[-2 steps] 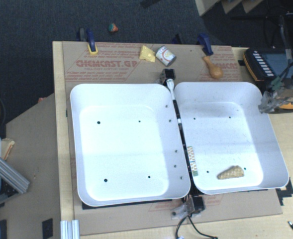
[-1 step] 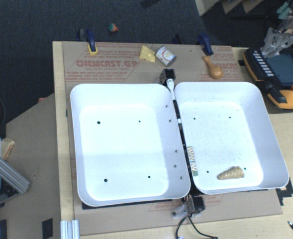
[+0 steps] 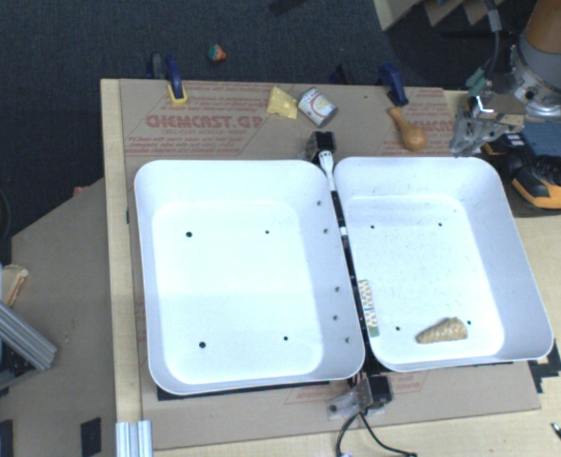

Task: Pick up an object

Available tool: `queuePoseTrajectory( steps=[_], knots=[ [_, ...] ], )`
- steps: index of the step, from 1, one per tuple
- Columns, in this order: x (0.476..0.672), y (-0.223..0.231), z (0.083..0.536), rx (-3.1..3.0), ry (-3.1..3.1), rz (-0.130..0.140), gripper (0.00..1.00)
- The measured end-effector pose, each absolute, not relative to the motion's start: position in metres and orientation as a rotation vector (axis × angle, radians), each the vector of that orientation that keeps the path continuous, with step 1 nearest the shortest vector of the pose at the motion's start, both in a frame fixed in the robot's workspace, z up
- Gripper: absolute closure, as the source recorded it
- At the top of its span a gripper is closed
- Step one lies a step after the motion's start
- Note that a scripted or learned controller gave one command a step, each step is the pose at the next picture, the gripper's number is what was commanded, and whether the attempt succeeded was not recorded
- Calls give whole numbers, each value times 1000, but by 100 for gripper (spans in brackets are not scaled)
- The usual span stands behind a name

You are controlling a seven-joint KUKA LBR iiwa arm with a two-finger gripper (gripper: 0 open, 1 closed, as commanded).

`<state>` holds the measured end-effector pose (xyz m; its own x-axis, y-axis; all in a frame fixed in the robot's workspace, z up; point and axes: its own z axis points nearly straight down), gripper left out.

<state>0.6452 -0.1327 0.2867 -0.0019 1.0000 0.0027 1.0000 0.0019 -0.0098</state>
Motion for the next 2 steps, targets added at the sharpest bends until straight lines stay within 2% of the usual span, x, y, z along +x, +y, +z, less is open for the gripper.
queuePoseTrajectory(
  steps=[1,2],
  knots=[
    [638,-31,381,-2215,-2237,-14,100],
    [666,-10,292,-2214,-2220,7,100]
  ],
)
